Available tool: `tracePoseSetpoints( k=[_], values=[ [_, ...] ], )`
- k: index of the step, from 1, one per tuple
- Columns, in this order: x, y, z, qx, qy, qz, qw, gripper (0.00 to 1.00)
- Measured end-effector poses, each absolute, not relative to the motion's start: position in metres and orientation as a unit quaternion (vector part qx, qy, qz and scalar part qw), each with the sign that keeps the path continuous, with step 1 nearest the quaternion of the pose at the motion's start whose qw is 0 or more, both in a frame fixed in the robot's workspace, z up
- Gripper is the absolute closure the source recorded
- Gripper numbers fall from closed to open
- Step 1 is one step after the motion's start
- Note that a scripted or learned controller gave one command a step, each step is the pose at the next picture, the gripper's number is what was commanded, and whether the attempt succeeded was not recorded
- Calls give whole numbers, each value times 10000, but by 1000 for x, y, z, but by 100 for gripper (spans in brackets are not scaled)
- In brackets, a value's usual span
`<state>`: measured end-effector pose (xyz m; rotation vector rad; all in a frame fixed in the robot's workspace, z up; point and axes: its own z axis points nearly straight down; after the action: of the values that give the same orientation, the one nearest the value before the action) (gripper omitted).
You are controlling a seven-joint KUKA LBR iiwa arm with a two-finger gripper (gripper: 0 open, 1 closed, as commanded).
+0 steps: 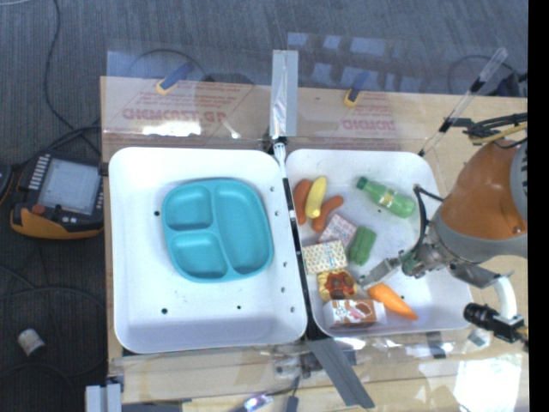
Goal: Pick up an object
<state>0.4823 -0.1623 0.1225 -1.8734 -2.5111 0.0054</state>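
A grey arm with an orange band [485, 197] reaches in from 3 o'clock over the right white bin [429, 312], its hand [386, 269] low above the bin floor; whether the hand is spread or closed cannot be told. Just at 6 o'clock of the hand lies an orange carrot [393, 299], apart from it. At 9 o'clock of the hand sit a green block [362, 244], a patterned cracker packet [323, 256] and a red-and-yellow snack pack [337, 282], with a labelled packet [352, 313] toward 7 o'clock. A green bottle [385, 196] lies on its side toward 12 o'clock; a yellow banana [316, 196] rests between two orange-red sausages [327, 213] near the bin's left wall. The left white bin [137, 307] holds a turquoise divided tray [216, 228] (three compartments). Both bins sit side by side on the desk [206, 110].
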Motion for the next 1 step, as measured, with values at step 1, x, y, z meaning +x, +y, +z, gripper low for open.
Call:
tracePoseSetpoints(
  k=[1],
  values=[
    [485,-144,90,-6474,-7621,-4,-2,0]
  ],
)
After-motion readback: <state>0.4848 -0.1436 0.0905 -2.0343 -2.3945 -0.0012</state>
